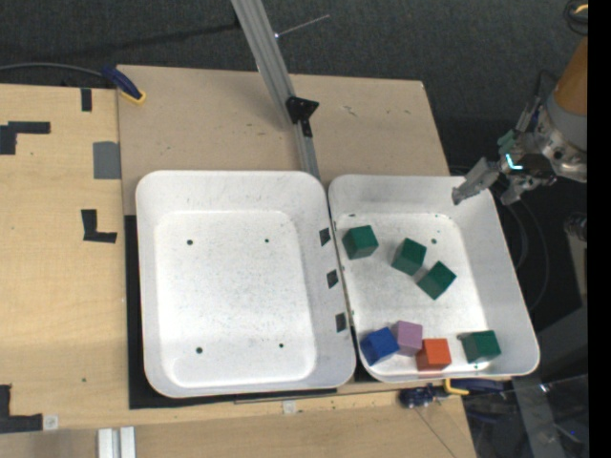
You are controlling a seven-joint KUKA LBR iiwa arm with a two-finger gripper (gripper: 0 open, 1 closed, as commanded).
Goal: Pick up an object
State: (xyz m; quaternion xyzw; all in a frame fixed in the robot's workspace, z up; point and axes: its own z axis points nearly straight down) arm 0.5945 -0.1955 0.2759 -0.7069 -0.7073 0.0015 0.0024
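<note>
The right bin holds several small blocks. Three green cubes lie in its middle: one to the left, one further right and one below that. Along the near wall sit a blue cube, a purple cube, an orange cube and another green cube. My gripper hangs over the bin's far right corner, well above and away from the blocks. It is open, with nothing between its fingers.
The left bin lies beside the right one, and small black tabs sit along the shared rim. A slanted metal pole runs down to the bins' far edge. A blue-handled tool lies on the bench at the far left.
</note>
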